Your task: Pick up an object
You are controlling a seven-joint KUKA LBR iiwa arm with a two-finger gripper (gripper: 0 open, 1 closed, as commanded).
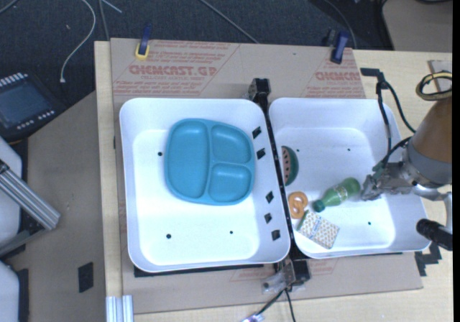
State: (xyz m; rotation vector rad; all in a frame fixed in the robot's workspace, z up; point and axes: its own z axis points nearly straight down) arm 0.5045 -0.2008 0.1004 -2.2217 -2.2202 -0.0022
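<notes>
Two bins side by side on bench. Left bin (136,191) has just blue divided plate (210,161) lying flat, well apart from the action. Right bin (374,116) has the graspable stuff bunched near divider: green bottle (338,194) on its side, pretzel-looking ring (297,203), checkered packet (318,229), watermelon slice (289,164). Gripper (375,185) sits low at bottle's right end, seemingly touching it. Honestly can't tell how far open it is or whether it has a grip. Bottle looks like the target, imo.
</notes>
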